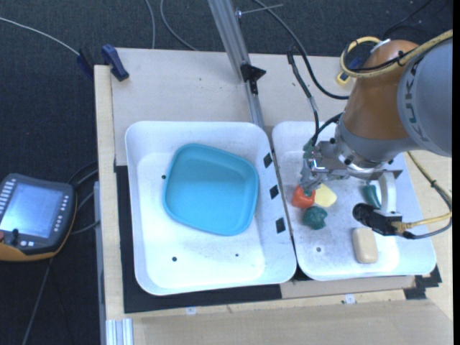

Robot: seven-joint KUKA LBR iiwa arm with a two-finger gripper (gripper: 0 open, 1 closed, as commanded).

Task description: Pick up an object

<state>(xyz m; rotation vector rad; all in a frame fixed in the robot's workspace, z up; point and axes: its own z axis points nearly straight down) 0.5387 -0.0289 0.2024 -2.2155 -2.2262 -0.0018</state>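
Note:
The right bin (316,254) holds several small things. A red-orange piece (302,197) lies near the bin's left wall, touching a pale yellow piece (325,196) on its right. Just below them sits a dark teal lump (315,218). A beige block (365,246) lies toward the front right. A teal and white object (374,192) rests at the right, partly under the arm. My gripper (310,182) hangs right over the top edge of the red-orange piece, with nothing visibly lifted.
The left bin (144,264) bears a large blue square plate (212,189). A metal pole (230,34) slants up from between the bins. The arm's grey and orange body (381,113) covers the back of the right bin.

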